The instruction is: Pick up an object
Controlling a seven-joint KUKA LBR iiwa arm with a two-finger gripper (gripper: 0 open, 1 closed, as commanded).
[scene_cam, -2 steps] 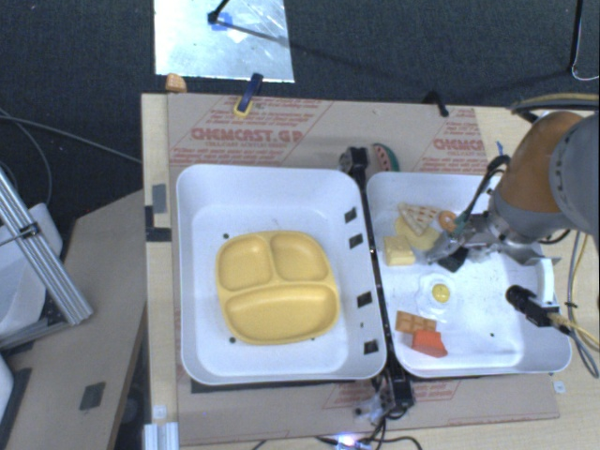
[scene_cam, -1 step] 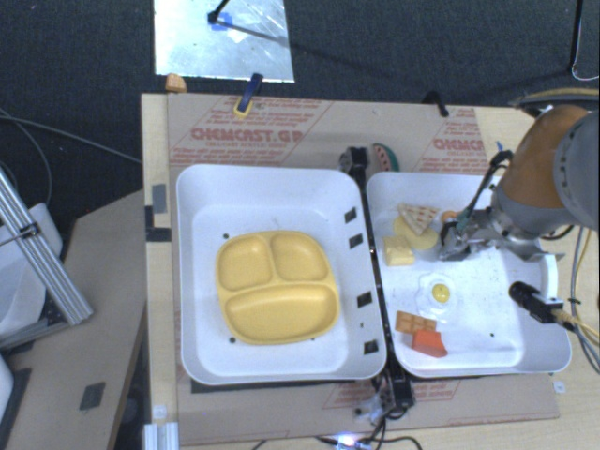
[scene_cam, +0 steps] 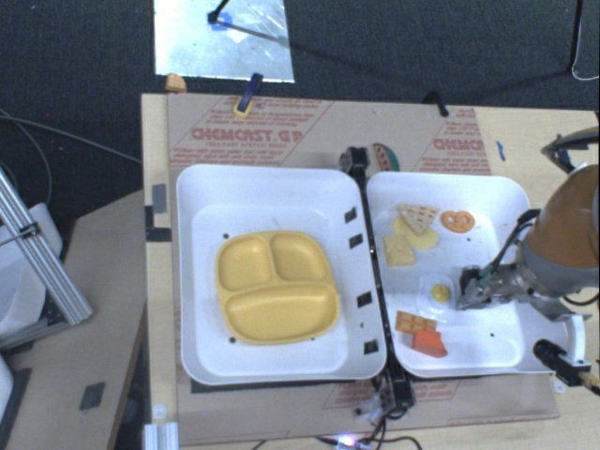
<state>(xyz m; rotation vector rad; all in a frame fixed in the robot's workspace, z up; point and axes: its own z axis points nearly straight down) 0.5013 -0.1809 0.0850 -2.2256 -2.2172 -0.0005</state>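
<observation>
Two shallow white bins sit side by side on a bench, seen from above at a slant. The left bin holds a yellow divided plate with three compartments. The right bin holds small toy foods: a wedge-shaped cracker, a pretzel, pale cheese-like pieces, a small yellow round piece, a square waffle-like cracker and an orange-red wedge touching it. The grey arm with its orange band reaches in from the right, its wrist bent low over the right bin so that the gripper points left, just beside the yellow round piece. Whether the gripper is spread or closed cannot be told from this view, and nothing can be made out in its grasp. The likely target is the yellow round piece, which lies near the middle of the right bin, apart from the other foods. To do this step well, the gripper should centre over that piece, come down straight until close to the bin floor, and close around it without nudging it aside, since a small rounded piece may slip or roll away.
</observation>
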